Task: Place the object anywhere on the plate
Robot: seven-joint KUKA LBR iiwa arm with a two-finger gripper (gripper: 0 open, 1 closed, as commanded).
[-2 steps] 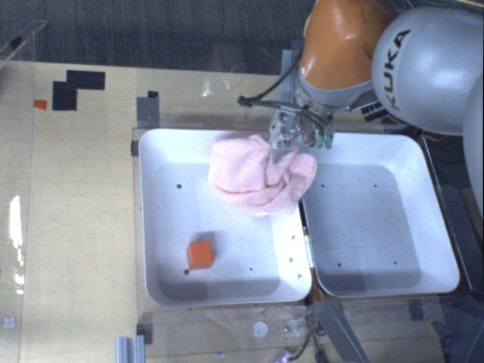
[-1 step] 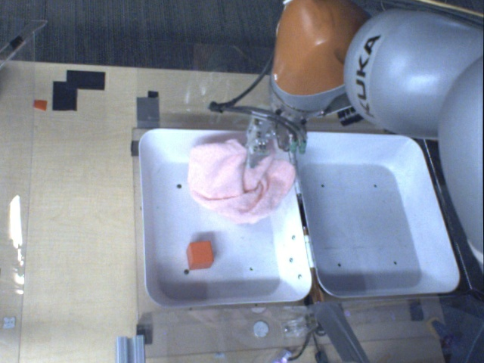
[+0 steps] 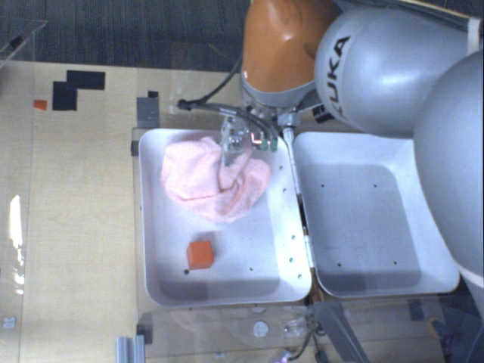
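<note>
Gripper (image 3: 236, 151) over pink cloth (image 3: 214, 178) in left bin (image 3: 151, 225), fingertips blurred; grip state unclear. Orange block (image 3: 200, 255) apart.

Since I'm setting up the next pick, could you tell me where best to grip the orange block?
Probably from straight above, fingers closing on two opposite flat sides of the orange block. It lies flat in the left bin, apart from the pink cloth and walls.
</note>
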